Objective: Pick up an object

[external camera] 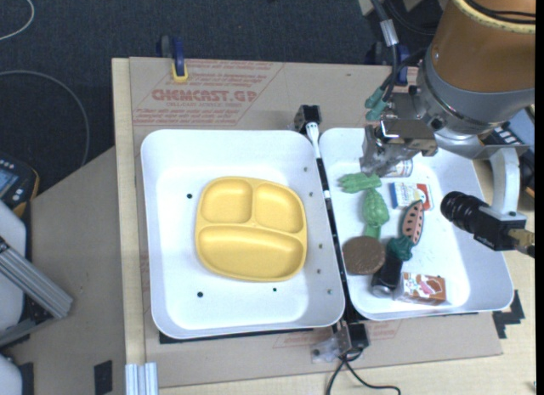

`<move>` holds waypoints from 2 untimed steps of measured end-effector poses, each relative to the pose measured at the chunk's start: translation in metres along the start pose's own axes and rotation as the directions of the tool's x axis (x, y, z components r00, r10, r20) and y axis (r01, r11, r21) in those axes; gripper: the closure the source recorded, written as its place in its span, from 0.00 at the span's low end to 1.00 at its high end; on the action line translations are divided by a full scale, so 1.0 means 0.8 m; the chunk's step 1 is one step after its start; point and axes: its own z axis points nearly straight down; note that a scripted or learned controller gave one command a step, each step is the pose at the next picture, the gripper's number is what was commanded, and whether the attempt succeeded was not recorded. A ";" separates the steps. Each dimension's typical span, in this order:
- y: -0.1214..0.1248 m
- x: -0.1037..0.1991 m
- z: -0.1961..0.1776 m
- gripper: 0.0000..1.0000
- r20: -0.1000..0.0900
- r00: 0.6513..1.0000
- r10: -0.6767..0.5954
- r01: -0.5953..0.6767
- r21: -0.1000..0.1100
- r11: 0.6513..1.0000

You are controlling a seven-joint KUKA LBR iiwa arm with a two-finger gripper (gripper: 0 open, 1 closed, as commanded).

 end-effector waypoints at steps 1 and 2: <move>-0.001 0.003 -0.006 1.00 0.002 1.000 -0.003 0.003 0.010 1.000; 0.000 0.004 -0.018 1.00 0.002 1.000 -0.003 0.003 0.007 1.000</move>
